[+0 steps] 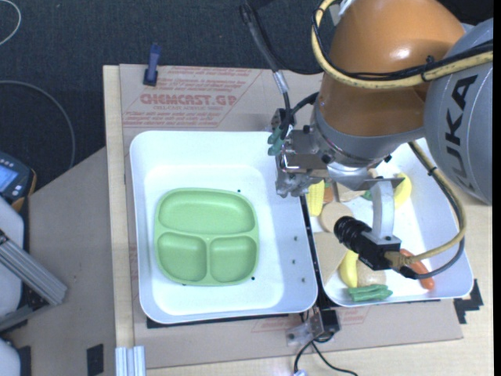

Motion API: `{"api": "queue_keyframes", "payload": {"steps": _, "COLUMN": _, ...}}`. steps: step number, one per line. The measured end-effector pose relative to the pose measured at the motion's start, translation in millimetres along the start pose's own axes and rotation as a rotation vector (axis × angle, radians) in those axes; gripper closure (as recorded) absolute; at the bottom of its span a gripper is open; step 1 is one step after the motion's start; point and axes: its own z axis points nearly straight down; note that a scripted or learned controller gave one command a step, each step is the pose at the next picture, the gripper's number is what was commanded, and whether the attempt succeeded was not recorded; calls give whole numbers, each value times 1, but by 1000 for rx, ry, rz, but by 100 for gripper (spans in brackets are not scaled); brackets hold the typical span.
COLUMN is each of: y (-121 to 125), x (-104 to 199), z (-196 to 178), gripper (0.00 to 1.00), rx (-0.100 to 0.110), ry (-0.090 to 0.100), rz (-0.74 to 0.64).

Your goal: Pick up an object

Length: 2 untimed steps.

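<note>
My gripper (291, 180) hangs under the big orange wrist band, above the wall between the two bins and near the right bin's back left corner. Just to its right lies a yellow corn-like piece (315, 200), and I see nothing held. A tan round piece (337, 213) lies beside the corn. More toy food lies in the right bin (450, 284): a yellow piece (349, 270) at the front, a green pod (368, 293) by the front wall, an orange carrot (423, 275) and a yellow banana (404, 191). The arm hides much of this bin.
The left bin (145, 210) holds a green divided plate (207, 235) in its middle. A blue clip (151, 65) lies on the cardboard behind the bins. Cables run behind the arm at the top.
</note>
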Motion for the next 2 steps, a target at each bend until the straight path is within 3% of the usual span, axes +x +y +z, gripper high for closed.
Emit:
{"api": "queue_keyframes", "payload": {"steps": 1, "y": -3, "x": 4, "z": 89, "gripper": 100, "rx": 23, "ry": -7, "rz": 12}}
{"api": "queue_keyframes", "payload": {"steps": 2, "y": 13, "x": 62, "z": 5, "gripper": 100, "rx": 2, "ry": 0, "rz": 4}}
